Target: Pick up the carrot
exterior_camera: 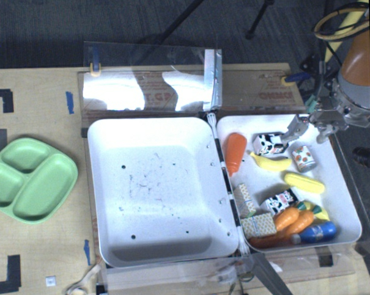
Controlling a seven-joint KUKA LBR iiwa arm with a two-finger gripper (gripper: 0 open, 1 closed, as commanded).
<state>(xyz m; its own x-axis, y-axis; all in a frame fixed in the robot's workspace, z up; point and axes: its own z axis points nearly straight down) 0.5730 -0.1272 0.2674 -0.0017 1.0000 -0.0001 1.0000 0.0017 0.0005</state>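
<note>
Hovering end effector (309,127), above right bin (349,195)

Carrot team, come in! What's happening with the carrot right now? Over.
Gripper hovering at right bin's far edge, holding nothing. Large orange carrot lying against the bin's left wall, untouched. Black-and-white cow-print carton and yellow banana between them.

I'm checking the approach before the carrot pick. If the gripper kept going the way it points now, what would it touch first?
Probably the black-and-white cow-print item, which lies just beyond the gripper toward the view's lower left. Height is hard to judge, so it might pass above it.
</note>
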